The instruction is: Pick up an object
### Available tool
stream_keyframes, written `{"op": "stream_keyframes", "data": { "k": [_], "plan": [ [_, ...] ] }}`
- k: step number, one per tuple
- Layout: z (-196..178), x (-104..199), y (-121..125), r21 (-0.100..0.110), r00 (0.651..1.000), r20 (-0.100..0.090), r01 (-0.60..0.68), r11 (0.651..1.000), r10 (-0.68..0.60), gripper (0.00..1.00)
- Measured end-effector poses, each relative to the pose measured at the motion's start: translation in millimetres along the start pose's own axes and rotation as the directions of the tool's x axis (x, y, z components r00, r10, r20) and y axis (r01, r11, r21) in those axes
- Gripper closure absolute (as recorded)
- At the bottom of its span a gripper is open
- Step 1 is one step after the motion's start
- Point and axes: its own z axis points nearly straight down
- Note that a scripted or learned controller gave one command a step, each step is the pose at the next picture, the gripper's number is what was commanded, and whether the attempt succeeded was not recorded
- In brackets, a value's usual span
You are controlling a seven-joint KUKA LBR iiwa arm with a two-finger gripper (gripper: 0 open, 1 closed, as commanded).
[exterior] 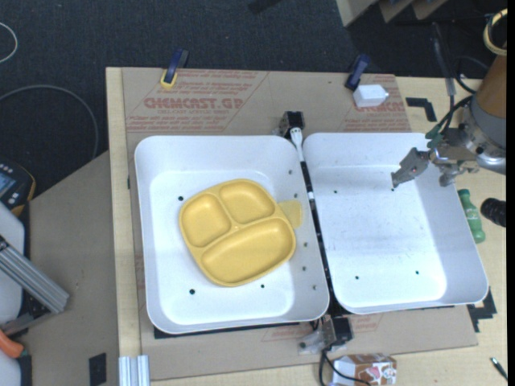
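Nearest the camera, at the front edge of the surface (pixel 241 95), a small brown-and-white packet (pixel 374 370) lies beside a tangle of cable. Behind it the cardboard-covered surface carries two shallow white bins side by side, touching along their inner walls. Inside the left bin (pixel 153 215), a yellow divided plate (pixel 236 232) with three compartments sits flat near the middle of the floor, turned at a slant, its right rim close to the bin's right wall. Over at the right bin (pixel 451 284), the arm (pixel 491 111) reaches in across the far right corner, and the gripper (pixel 425 164) hangs over that bin's far edge, its fingers spread apart with nothing between them, well apart from the plate. Just outside the right bin's right wall lies a green marker (pixel 472 215). A small white block (pixel 370 96) sits at the surface's far edge, next to a blue clamp (pixel 356 72).
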Motion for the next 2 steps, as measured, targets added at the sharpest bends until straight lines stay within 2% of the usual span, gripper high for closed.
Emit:
{"op": "stream_keyframes", "data": {
  "k": [1,2],
  "plan": [
    [26.3,121.3,-36.9,0.006,1.000,-0.005,0.011,1.000,-0.011,0.00],
    [-31.9,192.8,-79.0,-0.004,1.000,-0.001,0.007,1.000,-0.007,0.00]
  ]
}}
